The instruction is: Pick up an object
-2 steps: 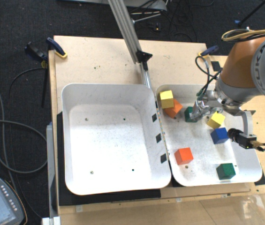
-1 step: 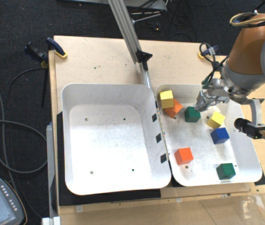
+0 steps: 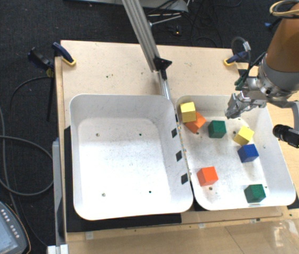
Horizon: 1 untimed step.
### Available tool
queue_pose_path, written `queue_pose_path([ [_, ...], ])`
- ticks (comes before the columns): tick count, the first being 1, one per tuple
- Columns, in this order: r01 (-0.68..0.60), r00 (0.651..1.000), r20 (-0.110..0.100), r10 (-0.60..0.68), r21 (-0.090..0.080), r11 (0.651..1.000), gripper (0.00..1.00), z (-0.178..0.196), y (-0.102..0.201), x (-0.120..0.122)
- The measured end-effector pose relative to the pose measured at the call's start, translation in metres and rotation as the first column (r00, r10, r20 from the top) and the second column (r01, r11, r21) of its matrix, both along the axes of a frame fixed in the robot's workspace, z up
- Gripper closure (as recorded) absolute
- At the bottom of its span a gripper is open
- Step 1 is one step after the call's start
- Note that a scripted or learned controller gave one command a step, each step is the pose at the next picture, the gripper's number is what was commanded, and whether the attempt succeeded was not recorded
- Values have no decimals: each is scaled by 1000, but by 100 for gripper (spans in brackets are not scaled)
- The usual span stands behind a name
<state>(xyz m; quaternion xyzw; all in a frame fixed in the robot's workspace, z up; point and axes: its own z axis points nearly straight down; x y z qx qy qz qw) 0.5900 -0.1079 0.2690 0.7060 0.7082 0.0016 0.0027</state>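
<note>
- Nearest the lens is my own arm (image 3: pixel 292 41), reaching in from 3 o'clock; below it my gripper (image 3: pixel 237 108) hangs over the top part of the right bin (image 3: pixel 228 163). I cannot tell from this angle whether it is wide or narrow, and I see nothing held in it.
- Closest candidates: the tilted yellow cube (image 3: pixel 243 136) at 6 o'clock of my gripper, and the near green cube (image 3: pixel 217 128) at about 8 o'clock, both near it and apart from each other.
- Further out: the blue cube (image 3: pixel 248 153) just beyond the yellow one at 6 o'clock, and at 9 o'clock the stacked yellow cube (image 3: pixel 188 111) resting on an orange block (image 3: pixel 196 123) against the bin's wall.
- Furthest: the orange cube (image 3: pixel 207 175) at 7 o'clock and the far green cube (image 3: pixel 254 193) near the rim at 5 o'clock.
- Handling, as I judge it: small, rigid, light blocks with flat faces that will neither crush nor sag, though painted sides may be a little slick. I would take the near green cube across two opposite flat faces, squared up and low on the block, since it stands free of walls.
</note>
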Motion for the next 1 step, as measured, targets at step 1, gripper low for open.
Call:
queue_pose_path([
  [1,-4,1000,-4,4,3,1000,100,-4,60,9],
])
